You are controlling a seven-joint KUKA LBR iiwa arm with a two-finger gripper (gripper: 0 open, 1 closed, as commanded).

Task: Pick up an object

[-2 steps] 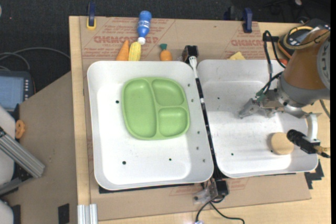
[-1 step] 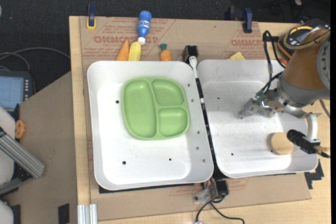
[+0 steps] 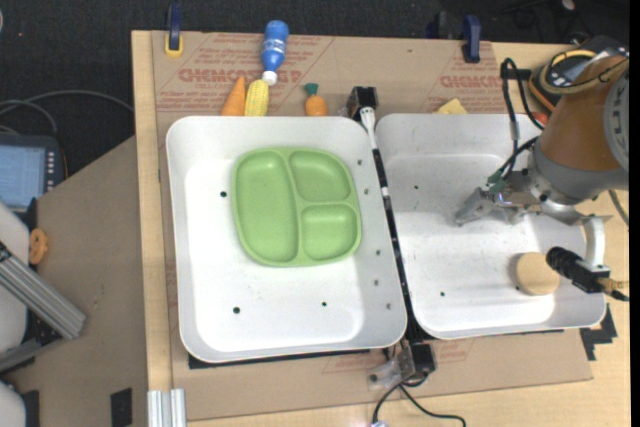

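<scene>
Camera view, from above at a slant. You see two white bins side by side: the right bin [image 3: 430, 295] holds the arm's working end, and the left bin [image 3: 200, 315] holds one green divided tray [image 3: 296, 205] with three compartments, lying flat and well apart from the pincer, to its left in the view.

The pincer [image 3: 478, 207] sits low over the right bin's floor, reaching in from the view's right, presumably so that it can come down on anything lying there. Its fingers appear slightly spread with nothing between them, though they are small and grey against the white floor, so you cannot tell their state with confidence.

The nearest candidate for picking is one tan rounded object [image 3: 535, 275], lying on the bin floor just below and to the right of the pincer, near the bin's front edge, apart from the fingers. A black part of the rig overlaps its right side.

Beyond the bins, up and to the left of the pincer, several small toys [image 3: 258, 97] lie on the bench; judged by their place outside the bins, they are out of play.
</scene>
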